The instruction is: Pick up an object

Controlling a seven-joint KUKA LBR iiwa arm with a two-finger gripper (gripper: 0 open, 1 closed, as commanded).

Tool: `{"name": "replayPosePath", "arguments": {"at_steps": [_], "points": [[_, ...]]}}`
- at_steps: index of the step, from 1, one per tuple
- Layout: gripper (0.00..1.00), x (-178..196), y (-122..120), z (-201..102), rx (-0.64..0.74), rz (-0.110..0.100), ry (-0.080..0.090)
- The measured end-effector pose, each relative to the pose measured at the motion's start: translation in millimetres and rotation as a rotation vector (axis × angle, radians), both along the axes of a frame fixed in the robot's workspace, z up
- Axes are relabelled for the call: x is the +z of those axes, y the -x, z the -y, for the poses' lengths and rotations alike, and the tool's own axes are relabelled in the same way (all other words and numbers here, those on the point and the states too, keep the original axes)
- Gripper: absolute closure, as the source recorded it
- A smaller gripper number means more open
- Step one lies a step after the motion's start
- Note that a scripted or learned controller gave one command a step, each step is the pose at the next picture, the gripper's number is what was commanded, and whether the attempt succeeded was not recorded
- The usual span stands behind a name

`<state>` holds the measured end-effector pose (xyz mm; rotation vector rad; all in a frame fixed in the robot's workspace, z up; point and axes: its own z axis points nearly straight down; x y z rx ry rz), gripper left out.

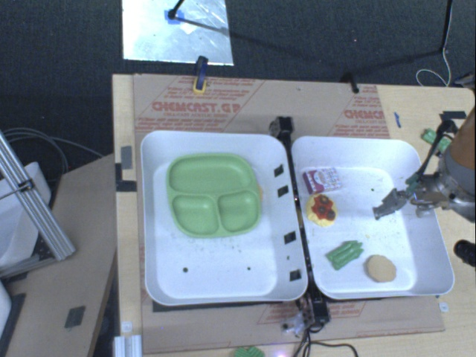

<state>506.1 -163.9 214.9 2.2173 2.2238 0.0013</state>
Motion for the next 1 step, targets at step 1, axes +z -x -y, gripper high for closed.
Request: {"name": "replayPosePath", "arguments": {"at_steps": [1], "points": [[0.00, -125.6, 22.8, -54.3, 0.004, -0.014, -0.006]]}}
